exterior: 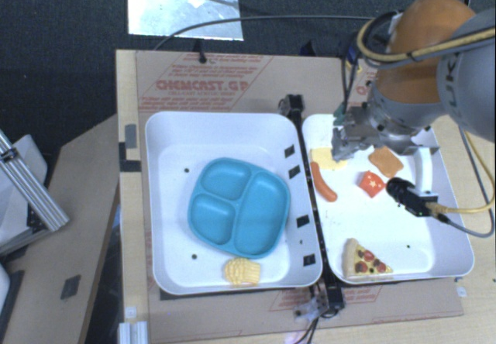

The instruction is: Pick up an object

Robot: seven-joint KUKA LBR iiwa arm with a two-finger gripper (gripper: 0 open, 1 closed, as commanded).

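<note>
We saw the gripper (346,145) low over the right bin (449,257), near its far left corner, touching a yellow cheese slice (324,158); its grip we could not tell. Beside it a sausage (323,181) ran lengthwise from far-left to near-right.

My body: grey metal, an orange band, and trailing cables.

My arm (465,79) is smooth, rounded grey casing, with a broad glossy orange band (426,29) bulging above the wrist. A yellow cable and a dark one loop around that band. Below it my wrist narrows into a duller grey block of angular metal parts. A black cylindrical fitting (409,197) hangs off me, with a thin yellow cable running right from it.
</note>
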